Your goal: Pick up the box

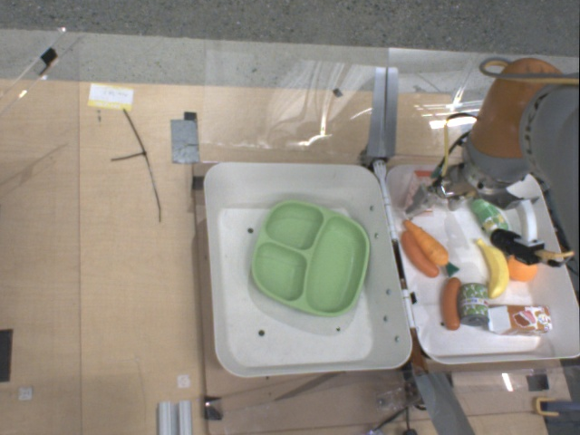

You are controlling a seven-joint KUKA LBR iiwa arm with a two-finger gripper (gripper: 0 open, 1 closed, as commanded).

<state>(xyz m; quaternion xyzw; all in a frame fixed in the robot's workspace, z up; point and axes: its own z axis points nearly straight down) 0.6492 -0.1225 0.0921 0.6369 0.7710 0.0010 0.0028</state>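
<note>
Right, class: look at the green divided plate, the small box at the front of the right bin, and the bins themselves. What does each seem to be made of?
Green plate: probably moulded plastic; one even matte colour, rounded compartment walls.
Box: likely printed cardboard; flat faces, sharp edges, red-brown print on white.
Bins: apparently white plastic, smooth with a soft sheen and rounded corners, though painted metal cannot be ruled out.

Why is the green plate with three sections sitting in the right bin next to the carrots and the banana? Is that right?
Not quite. The green plate with three sections sits in the left bin, alone. The carrots and the banana lie in the right bin. The camera view shows this.
</note>
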